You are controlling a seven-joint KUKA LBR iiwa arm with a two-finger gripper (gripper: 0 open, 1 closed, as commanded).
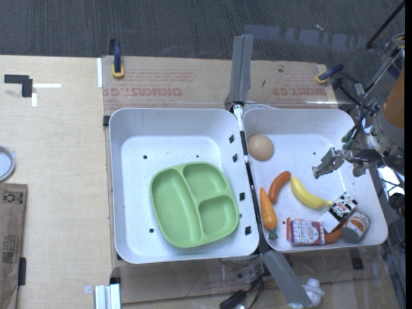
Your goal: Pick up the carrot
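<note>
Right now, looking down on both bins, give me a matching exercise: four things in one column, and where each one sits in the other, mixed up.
Things:
1. carrot
2. green plate
3. egg
4. banana

Places:
A. far corner of the right bin, by the divider
B. middle of the right bin
C. against the right bin's left wall, near its front
D. in the left bin

Pairs: 1-C, 2-D, 3-A, 4-B

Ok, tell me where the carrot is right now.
The carrot lies in the right bin, against its left wall near the front, just left of the orange-red sausage and beside the small pink carton.
</note>
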